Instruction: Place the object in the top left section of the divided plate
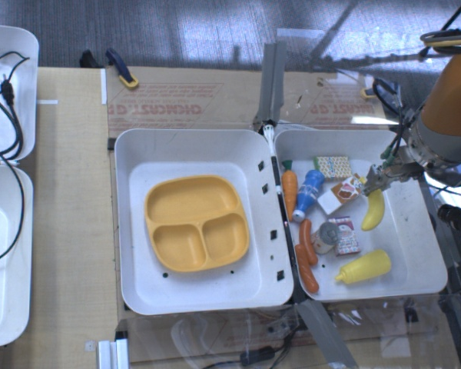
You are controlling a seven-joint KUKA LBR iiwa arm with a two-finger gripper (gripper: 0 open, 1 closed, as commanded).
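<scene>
The yellow divided plate [197,222] lies in the left bin [131,206], with one long section at the back and two smaller ones at the front; nothing sits in it. My gripper [378,177] hangs low over the right bin [422,271], just above the top end of a banana [373,211] and next to a small orange-and-white packet [346,190]. I see nothing lifted in it. Other objects in that bin are a carrot [290,191], a blue bottle [309,194], a yellow squeeze bottle [363,267] and a can [325,236].
Two red sausages [306,258] lie along the right bin's left wall. A patterned box [333,166] sits at its back and a red packet [346,237] at mid bin. The bins' adjoining walls [273,198] stand between gripper and plate. Cables and white basins [4,183] lie far left.
</scene>
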